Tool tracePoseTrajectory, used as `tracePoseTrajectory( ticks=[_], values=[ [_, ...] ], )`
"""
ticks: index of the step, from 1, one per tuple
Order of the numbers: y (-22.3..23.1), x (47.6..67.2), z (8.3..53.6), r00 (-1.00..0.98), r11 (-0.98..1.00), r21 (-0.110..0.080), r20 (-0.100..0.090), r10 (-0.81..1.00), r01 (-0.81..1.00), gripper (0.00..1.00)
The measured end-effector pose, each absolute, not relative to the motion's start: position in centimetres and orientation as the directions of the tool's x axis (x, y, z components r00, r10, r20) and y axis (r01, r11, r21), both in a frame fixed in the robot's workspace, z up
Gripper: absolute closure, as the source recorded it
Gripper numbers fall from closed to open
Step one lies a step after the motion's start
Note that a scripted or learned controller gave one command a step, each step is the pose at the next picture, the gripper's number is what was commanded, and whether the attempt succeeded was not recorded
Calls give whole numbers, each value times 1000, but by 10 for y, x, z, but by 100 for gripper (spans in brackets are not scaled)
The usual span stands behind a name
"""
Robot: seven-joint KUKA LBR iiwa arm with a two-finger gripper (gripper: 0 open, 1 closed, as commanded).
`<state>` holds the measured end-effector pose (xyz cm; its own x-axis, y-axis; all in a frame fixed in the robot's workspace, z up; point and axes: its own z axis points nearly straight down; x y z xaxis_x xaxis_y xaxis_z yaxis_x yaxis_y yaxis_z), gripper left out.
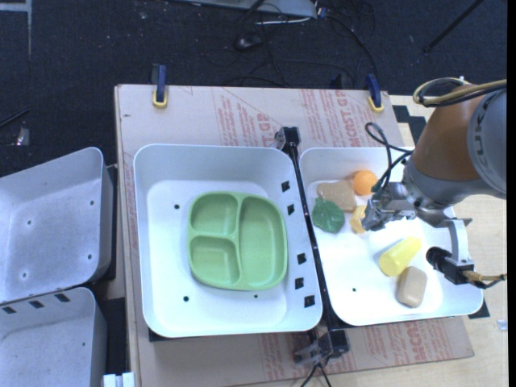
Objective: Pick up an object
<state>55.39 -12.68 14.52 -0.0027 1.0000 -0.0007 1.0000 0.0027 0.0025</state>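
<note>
Several small items crowd the right bin [459,297], so the hand [369,218], its grip impossible to judge, hovering by the green toy [327,215], could nudge neighbours and miss.

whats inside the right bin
The right bin holds a green object, a tan piece, an orange ball, a yellow cylinder and a tan block. The gripper covers part of a small yellow item beneath it.
</note>
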Motion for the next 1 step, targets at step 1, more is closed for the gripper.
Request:
tracePoseTrajectory(
  ticks=[1],
  values=[
    [-127,549,206,-2,2,3,-1,1000,1000,100]
  ],
)
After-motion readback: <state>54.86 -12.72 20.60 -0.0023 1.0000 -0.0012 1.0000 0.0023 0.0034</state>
